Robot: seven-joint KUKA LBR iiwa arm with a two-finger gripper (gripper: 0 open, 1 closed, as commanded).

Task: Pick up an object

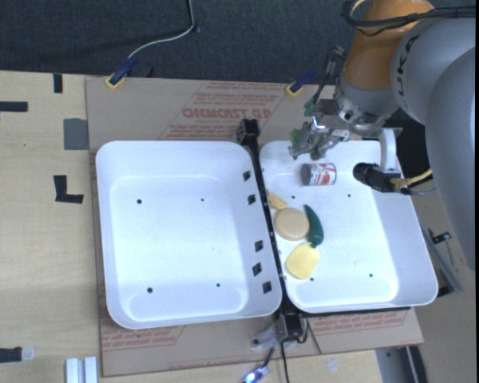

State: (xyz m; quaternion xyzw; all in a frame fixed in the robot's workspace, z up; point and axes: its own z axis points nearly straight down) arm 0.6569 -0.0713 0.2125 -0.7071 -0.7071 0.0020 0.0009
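Clearly nothing is picked up yet. Nearest in the right bin (399,282) lie a yellow piece (301,261), a tan disc (290,225) and a green pepper (314,224). Farther back a small can (320,174) lies on its side, long axis left-right, just under the gripper (311,144), whose state I cannot tell.

Four small things lie in the right bin (399,286), all toward its left and far side. A little can (320,174), silver with a red label, lies on its side near the far wall. Nearer the divider sits a round tan disc (290,225), like a biscuit, with a small pale yellow piece (277,202) touching its far edge. A dark green curved pod (313,223) lies tight against the disc's right side. Just in front of these lies a yellow lemon-shaped piece (301,262), touching or almost touching the pod's tip.
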